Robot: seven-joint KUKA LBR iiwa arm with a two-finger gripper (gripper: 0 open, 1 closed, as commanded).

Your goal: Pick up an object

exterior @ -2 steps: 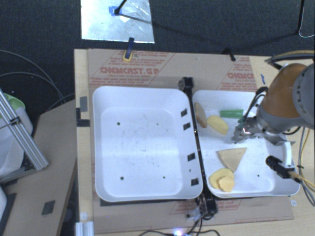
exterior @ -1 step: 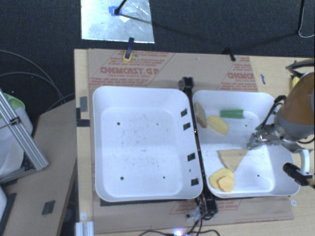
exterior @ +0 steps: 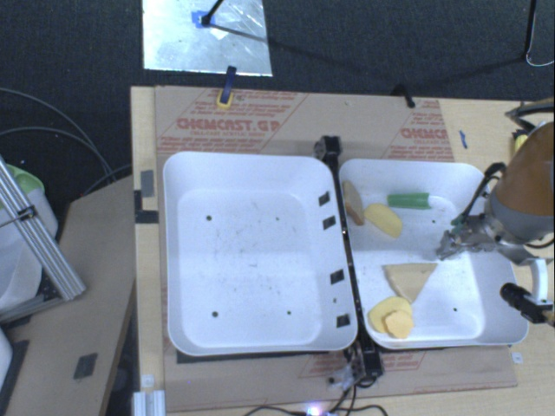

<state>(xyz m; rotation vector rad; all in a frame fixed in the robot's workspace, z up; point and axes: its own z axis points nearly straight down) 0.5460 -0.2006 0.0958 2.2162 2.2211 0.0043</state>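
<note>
Yellow pieces [exterior: 391, 316] bottom; tan wedge [exterior: 409, 277] just beside end effector [exterior: 450, 245].

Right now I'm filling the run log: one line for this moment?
gripper low in right bin | beside tan wedge | nothing seen held | green cylinder untouched

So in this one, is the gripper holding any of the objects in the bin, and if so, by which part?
Nothing is held. The gripper hangs over the right bin, just above the tan wedge, with nothing visible between its tips.
</note>
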